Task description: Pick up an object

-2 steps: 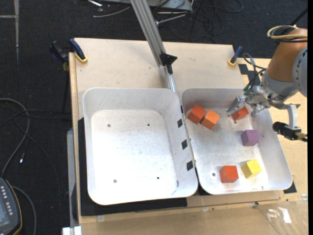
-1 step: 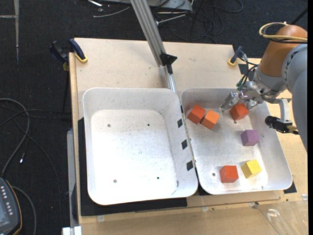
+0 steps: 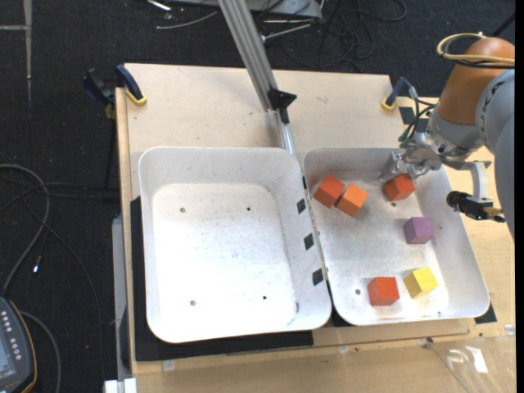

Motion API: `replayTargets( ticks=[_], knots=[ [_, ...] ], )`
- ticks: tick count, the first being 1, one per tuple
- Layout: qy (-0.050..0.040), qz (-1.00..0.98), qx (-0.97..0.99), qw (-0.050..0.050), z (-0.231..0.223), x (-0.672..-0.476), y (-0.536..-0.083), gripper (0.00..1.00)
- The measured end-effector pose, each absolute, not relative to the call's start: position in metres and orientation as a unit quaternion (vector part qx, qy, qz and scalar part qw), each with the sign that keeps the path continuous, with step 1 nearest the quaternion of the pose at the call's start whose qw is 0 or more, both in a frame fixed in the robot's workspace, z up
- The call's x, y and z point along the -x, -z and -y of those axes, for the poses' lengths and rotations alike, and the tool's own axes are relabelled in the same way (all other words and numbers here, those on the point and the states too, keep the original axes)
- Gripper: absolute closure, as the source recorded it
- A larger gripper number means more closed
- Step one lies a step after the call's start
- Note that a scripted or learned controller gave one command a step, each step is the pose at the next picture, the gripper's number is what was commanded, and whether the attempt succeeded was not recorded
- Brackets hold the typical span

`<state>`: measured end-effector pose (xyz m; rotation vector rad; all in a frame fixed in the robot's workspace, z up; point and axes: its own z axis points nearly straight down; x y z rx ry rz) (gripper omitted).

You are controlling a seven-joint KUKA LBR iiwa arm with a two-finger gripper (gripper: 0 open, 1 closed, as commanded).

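Red block (image 3: 399, 188) sits in the right bin (image 3: 458, 244), touching the pincer (image 3: 403, 170) just above it. Whether the pincer grips it cannot be told.

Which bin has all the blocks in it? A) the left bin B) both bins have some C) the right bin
C: every block, like the purple block and the yellow block, lies in the right bin, the one where the gripper is.

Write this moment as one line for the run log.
hand: above red block | bin: right bin | grasp: unconfirmed
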<state>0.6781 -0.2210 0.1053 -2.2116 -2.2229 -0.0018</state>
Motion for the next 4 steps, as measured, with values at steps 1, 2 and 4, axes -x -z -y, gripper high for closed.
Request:
replayTargets(
  ticks=[1,2,4],
  knots=[
    [-0.0009,0.707,0.707,0.003,0.181,-0.594,-0.117,1.00],
    [0.0033,0.708,0.706,-0.009,0.137,-0.555,-0.101,1.00],
    [0.0022,0.710,0.704,0.000,-0.010,-0.648,-0.198,1.00]
  ],
)
